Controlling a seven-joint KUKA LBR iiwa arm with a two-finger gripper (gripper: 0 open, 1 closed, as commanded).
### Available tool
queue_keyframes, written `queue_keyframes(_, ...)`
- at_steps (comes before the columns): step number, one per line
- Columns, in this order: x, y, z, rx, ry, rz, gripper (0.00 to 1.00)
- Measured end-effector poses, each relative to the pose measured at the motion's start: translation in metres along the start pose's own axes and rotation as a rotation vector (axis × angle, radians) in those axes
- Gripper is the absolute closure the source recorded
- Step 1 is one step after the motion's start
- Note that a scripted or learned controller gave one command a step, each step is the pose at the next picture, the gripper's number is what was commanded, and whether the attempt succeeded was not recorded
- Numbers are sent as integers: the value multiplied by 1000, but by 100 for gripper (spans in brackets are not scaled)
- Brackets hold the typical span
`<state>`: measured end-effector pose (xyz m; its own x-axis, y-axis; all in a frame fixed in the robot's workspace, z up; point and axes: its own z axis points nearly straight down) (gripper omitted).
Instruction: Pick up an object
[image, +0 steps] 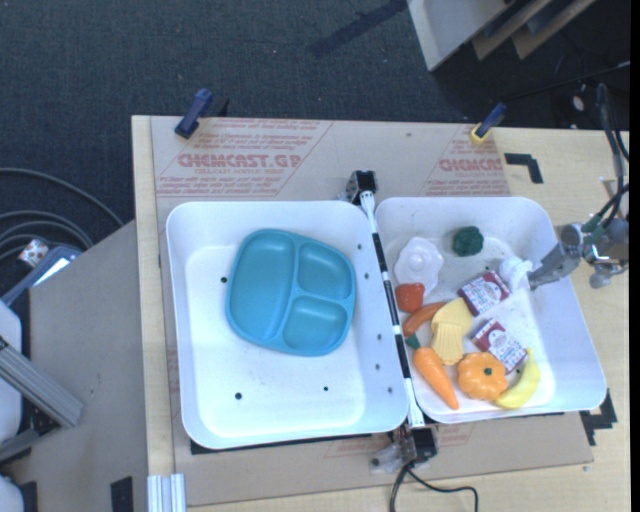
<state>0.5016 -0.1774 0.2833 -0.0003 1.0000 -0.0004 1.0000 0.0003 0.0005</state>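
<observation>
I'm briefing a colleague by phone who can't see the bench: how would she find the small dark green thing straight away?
Start at the right white bin, the one crowded with toy food. Look in its far part, beside the white lump. The dark green piece lies there on bare bin floor, apart from the rest; it is the only green thing and rounder than the red-and-white packets nearer the front.

The robot's claw (520, 270) is small and grey, made of shiny metal, with a pale, whitish tip. Behind it sits a round silver-grey part like a knuckle, with little dark spots on it. Thin black cables curl up from this part near the right edge of the tabletop (300, 150). The picture is too blurry to show any screws.
</observation>
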Motion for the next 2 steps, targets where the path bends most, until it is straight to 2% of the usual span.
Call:
queue_keyframes(1,-23,32,109,2,1,1,0)
queue_keyframes(2,-12,82,195,-4,-1,-1,0)
